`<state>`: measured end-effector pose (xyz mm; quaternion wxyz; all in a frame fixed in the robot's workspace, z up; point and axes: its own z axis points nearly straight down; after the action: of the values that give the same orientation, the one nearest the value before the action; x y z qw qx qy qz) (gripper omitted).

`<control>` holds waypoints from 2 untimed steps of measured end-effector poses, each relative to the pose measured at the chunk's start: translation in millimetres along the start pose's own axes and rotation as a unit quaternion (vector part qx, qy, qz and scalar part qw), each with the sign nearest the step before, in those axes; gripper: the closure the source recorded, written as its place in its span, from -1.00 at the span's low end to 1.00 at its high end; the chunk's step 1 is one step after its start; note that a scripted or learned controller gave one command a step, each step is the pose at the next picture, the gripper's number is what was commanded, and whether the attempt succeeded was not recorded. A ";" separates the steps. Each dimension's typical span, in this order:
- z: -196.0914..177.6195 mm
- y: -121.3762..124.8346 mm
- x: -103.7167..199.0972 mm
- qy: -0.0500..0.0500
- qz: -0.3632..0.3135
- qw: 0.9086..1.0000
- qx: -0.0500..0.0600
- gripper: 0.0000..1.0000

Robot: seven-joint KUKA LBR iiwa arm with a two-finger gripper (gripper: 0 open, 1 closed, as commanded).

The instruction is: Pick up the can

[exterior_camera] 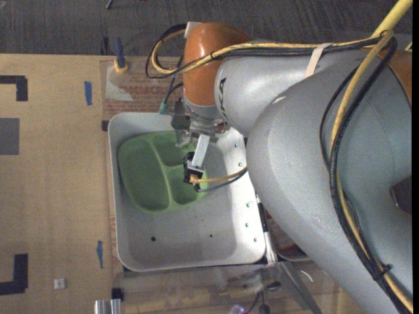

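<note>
From the overhead camera I find no writing I can read. Just beyond the white bin (177, 248), a reddish print on the tan board (52, 175) is too blurred to make out.

The bin is a shallow tray with rounded corners and a smooth, matte floor, marked by a few small dark specks (154, 239). Inside it, against its left wall, lies a green dish (147, 175). It is a moulded, glossy piece with soft curved ridges that split it into compartments.

The gripper (184, 136) hangs over the dish's upper right edge, inside the bin near its far wall. It sits below the orange band (200, 61) of the grey arm (314, 149). Whether it is spread or closed I cannot tell, as the wrist hides it from me. I also cannot tell where the can is, because the arm covers the bin's right side.

Left of the bin the board looks like flat cardboard. It carries short strips of blue tape (88, 92) and black corner marks (16, 87). Beyond the bin, past the board's edge, the floor (294, 5) is dark and ribbed like carpet.
</note>
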<state>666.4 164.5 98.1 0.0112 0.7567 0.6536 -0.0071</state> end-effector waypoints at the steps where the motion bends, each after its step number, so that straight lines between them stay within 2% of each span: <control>1: -126.0 2.5 -21.3 0.011 0.020 1.000 0.007 1.00; 2: -94.0 -10.6 -32.0 0.011 0.075 0.997 0.009 1.00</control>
<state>650.9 136.9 192.8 -0.0023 0.8037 0.5950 -0.0040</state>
